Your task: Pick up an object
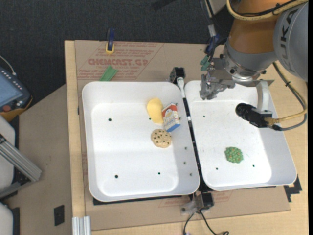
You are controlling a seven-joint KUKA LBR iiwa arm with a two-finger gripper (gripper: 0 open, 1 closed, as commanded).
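Gripper (211,89) upper right of centre; open or closed, can't tell. Green broccoli-like lump (234,154) lower right looks light, soft, bumpy. Pinch across its middle.

Cookie (161,138), carton (170,117) in left bin (122,155); broccoli (234,154) in right bin (220,126).

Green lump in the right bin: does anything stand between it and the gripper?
Nothing visible does. The gripper is over the far left corner of the right bin, and the green lump lies alone nearer the front, with bare white floor between them.
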